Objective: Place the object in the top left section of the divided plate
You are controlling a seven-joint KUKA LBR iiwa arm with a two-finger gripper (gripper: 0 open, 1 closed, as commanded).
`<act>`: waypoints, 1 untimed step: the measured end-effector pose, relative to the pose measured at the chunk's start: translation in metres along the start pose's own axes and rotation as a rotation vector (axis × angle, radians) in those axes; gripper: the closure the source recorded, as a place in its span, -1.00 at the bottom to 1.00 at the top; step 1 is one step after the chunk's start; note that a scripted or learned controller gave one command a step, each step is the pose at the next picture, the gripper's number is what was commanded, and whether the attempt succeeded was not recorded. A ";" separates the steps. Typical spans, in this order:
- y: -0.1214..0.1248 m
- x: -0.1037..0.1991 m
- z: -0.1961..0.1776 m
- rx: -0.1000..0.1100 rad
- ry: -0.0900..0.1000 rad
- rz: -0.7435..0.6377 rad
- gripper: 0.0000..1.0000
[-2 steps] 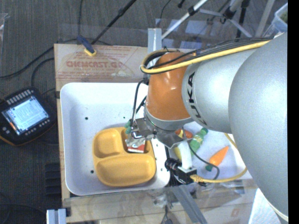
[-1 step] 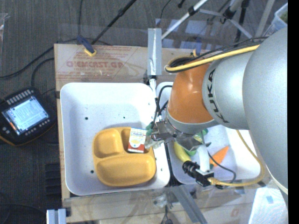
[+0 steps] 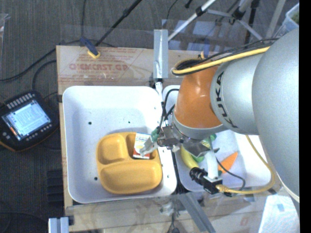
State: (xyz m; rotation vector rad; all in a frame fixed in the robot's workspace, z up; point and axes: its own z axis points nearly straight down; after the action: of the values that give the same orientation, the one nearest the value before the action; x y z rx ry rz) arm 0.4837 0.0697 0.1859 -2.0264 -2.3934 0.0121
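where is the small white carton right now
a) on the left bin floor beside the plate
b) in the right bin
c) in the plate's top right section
c: the small white carton sits over the upper right compartment of the yellow divided plate, at the gripper.

Left bin [image 3: 92, 115]: white, with a few small dark specks. Divided plate [image 3: 127, 173] inside the left bin: uniform yellow. Small carton [image 3: 141, 146] on the plate's right compartment: white with red and green print. Arm [image 3: 252, 91] right of the plate: grey, with an orange band [image 3: 194, 101]. Carrot-shaped piece [image 3: 229, 160] in the right bin [image 3: 260, 176]: orange. Bench board [image 3: 107, 67] behind the left bin: tan with faded red lettering.
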 end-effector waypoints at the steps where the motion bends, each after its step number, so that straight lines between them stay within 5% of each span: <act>1: 0.011 0.035 0.093 -0.018 -0.001 -0.434 -1.00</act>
State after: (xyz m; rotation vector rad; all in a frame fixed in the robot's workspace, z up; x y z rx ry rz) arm 0.4879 0.1056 0.0923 -1.4683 -2.7831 -0.0110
